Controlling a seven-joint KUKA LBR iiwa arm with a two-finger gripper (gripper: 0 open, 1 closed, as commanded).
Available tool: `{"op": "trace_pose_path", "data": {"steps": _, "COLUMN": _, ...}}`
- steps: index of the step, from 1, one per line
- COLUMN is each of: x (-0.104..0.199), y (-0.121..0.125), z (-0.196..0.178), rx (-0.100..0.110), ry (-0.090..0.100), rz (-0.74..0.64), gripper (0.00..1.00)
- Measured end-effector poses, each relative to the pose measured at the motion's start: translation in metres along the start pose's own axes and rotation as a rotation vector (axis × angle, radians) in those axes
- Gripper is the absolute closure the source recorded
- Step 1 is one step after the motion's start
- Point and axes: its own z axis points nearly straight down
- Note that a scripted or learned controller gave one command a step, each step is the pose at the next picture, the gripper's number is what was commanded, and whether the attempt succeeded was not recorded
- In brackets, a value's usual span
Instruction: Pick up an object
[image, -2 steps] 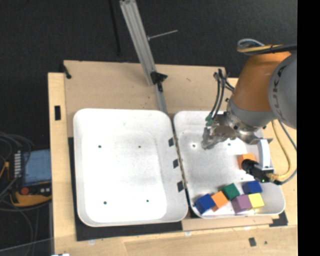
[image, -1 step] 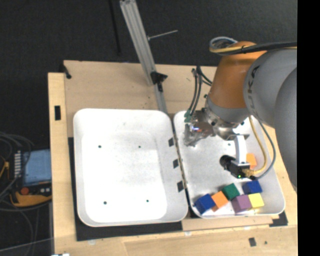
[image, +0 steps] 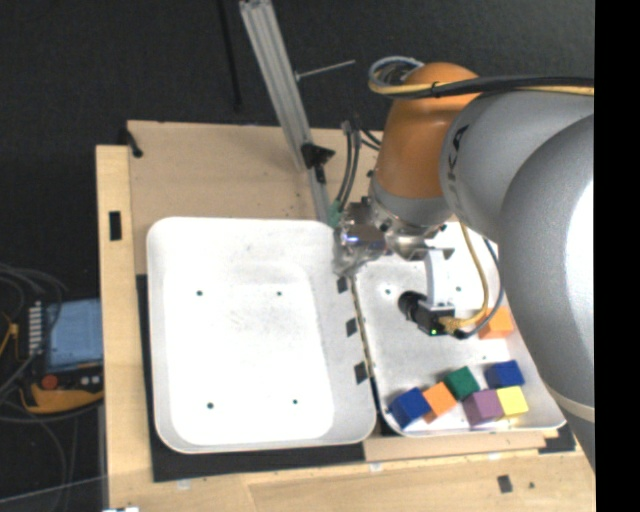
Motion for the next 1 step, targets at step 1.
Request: {"op": "trace_pose_path", "data": {"steps": 1, "x": 0.0410, "y": 0.0208, "z": -0.0040, "rx": 0.000, "ry": 0.001, "rz": 0.000, "gripper": 1.00}}
